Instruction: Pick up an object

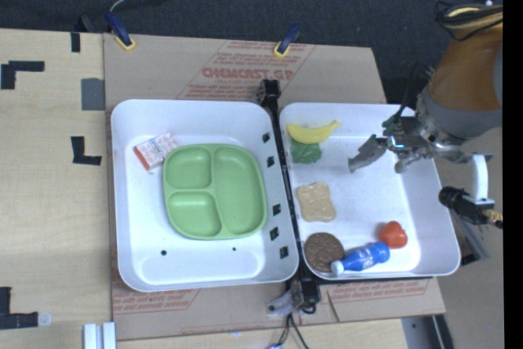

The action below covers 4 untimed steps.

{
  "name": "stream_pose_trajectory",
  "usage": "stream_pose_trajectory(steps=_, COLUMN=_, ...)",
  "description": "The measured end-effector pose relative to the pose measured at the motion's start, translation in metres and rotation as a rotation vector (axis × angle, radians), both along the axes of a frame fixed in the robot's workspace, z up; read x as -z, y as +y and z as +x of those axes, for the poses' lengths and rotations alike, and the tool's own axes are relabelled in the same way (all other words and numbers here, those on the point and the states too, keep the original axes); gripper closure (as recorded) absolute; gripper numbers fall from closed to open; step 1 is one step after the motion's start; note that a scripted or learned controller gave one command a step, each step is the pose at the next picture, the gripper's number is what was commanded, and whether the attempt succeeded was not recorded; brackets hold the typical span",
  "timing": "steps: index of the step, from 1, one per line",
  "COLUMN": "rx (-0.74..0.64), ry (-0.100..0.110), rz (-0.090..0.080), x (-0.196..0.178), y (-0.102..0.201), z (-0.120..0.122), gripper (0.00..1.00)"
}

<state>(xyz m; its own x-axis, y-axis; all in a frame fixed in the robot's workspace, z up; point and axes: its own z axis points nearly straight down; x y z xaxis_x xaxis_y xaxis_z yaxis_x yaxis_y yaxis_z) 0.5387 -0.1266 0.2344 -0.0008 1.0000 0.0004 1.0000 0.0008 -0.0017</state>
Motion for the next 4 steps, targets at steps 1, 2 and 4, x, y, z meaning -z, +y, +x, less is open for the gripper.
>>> stream_pose_trajectory(steps=1, rx=0.000, ry=0.002, rz=0.000, x=0.074, y=0.029, z=0.005, gripper=0.00)
stream_pose_trajectory(steps=2, rx=0.000, ry=0.002, rz=0.000, x=0.121, y=0.029, z=0.015, gripper=0.00)
stream_pose_trajectory(steps=4, rx=-0.001, ry=-0.003, rz=-0.001, x=0.050, y=0.071, z=0.075, gripper=0.00)
